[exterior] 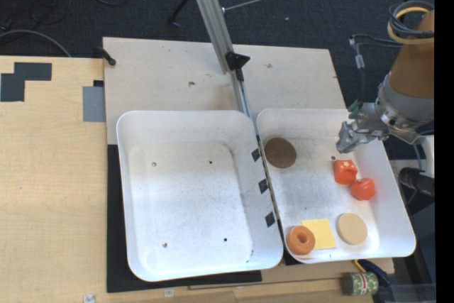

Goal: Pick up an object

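While two shallow white bins sit side by side on the pale wooden surface (pixel 177 74), the right bin (pixel 397 238) holds all the toys. A round brown disc (pixel 279 152) lies near its top left. Two small red blocks (pixel 353 179) sit close together by the right side. An orange ring (pixel 301 240), a flat yellow square (pixel 319 232) and a round tan disc (pixel 352 228) rest along the bottom. The left bin (pixel 184 195) shows only dark specks. The grey gripper (pixel 347 141) hangs just above the red blocks, touching nothing. It is too small and blurry to tell how it stands.
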